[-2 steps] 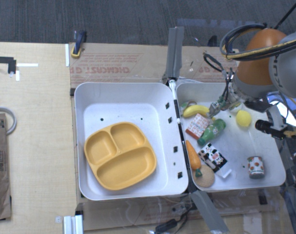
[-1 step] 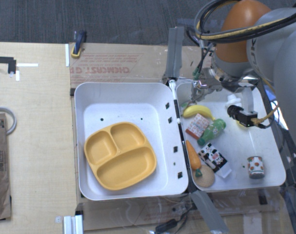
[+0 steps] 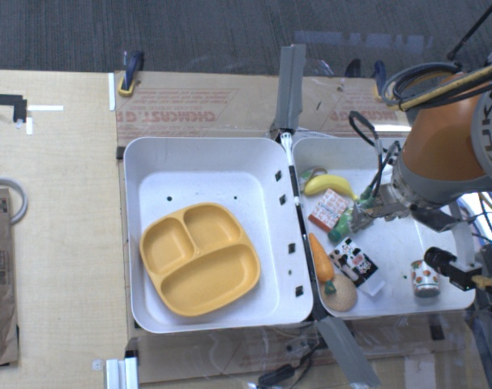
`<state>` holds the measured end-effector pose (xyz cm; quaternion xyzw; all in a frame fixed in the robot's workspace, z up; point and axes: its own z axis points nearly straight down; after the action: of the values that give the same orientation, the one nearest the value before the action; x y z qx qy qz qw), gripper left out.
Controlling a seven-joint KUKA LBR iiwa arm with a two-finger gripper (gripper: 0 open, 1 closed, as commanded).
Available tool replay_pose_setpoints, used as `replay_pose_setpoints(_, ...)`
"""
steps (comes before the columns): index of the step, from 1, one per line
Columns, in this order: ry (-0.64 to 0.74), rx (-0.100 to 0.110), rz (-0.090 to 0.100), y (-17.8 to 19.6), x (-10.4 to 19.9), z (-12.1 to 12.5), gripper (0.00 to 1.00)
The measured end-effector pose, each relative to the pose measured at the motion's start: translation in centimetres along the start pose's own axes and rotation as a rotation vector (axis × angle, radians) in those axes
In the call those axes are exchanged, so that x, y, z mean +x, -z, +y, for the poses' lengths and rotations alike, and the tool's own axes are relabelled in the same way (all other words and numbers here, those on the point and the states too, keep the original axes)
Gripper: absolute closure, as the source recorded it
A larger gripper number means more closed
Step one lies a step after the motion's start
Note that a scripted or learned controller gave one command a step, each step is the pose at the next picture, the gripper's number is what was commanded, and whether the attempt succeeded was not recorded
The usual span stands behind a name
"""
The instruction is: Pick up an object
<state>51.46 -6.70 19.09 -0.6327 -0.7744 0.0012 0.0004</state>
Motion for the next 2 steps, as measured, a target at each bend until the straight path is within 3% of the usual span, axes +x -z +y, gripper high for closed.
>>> replay_pose_setpoints(1,0.0,0.0,0.0,0.0,0.0,0.0,0.0)
replay_pose_setpoints(2,0.016,-0.012,-0.006,-9.3,-8.2,6.1,0.0)
